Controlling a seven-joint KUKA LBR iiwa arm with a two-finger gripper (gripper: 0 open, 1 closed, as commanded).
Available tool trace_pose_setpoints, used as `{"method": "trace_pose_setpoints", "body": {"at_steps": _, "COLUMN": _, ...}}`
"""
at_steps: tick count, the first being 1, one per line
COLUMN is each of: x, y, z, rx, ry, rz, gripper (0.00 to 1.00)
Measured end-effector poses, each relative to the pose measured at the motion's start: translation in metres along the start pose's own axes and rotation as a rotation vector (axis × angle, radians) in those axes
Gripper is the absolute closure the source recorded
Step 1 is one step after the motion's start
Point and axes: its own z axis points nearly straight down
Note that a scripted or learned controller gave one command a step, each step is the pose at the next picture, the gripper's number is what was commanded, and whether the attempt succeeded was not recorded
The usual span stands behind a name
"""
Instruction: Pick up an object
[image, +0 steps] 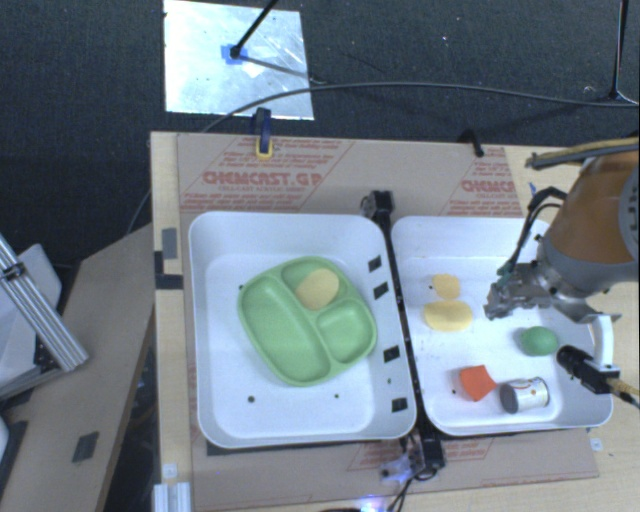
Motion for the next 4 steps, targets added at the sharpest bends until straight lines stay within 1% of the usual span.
{"method": "trace_pose_setpoints", "body": {"at_steps": 1, "x": -0.009, "y": 0.006, "z": -0.048, "rx": -0.001, "ry": -0.001, "rz": -0.004, "gripper": 1.0}}
{"method": "trace_pose_setpoints", "body": {"at_steps": 2, "x": -0.009, "y": 0.008, "z": -0.087, "rx": -0.001, "ry": 0.0, "rz": -0.004, "gripper": 1.0}}
{"method": "trace_pose_setpoints", "body": {"at_steps": 3, "x": 0.042, "y": 0.011, "z": -0.096, "rx": 0.002, "ry": 0.003, "rz": -0.01, "gripper": 1.0}}
{"method": "trace_pose_setpoints", "body": {"at_steps": 4, "x": 0.098, "y": 0.001, "z": -0.099, "rx": 0.004, "ry": 0.003, "rz": -0.01, "gripper": 1.0}}
